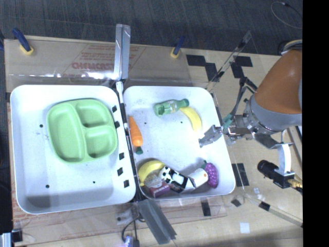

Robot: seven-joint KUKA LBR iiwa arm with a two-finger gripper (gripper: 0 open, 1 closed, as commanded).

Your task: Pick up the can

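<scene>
We find only one piece of lettering: faint red print on the clear plastic sheet taped over the wooden bench behind the left white bin. It runs in several lines and appears upside down from this camera, and we cannot make out its words; the largest line is a row of red capitals that stays unreadable. We can read no label, brand, number or sign on any object in the bins.

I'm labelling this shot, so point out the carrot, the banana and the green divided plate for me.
carrot (pixel 135 132): camera view, middle of its orange body.
banana (pixel 193 118): camera view, middle of its yellow curve.
green divided plate (pixel 62 138): camera view, floor of its large left compartment.
</scene>
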